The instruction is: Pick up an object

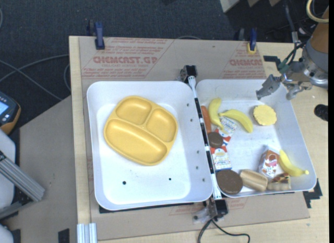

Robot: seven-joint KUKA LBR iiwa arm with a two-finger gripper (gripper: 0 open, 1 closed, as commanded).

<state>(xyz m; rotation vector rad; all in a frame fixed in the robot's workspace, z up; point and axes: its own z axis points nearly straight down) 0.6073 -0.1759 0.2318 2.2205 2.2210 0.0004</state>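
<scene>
My gripper [278, 88] hangs over the back right corner of the right bin [300, 132], fingers spread open with nothing between them. Just below it lies a round yellow disc [264, 115]. To the disc's left are two yellow bananas [239, 119] [214, 111], an orange carrot [205, 117] and a small wrapped packet [228, 126]. Along the bin's left side sit a brown cookie [215, 139] and a red-and-white packet [222, 157]. At the front lie a dark brown disc [229, 181], a bread roll [253, 180], a pink-and-brown packet [270, 163] and another banana [291, 165].
The left bin [104, 184] holds a yellow divided plate [140, 129]. Blue clamps [97, 33] [252, 42] grip the board's back edge. A hinge bar [201, 127] runs between the bins. Cables trail on the floor at the left.
</scene>
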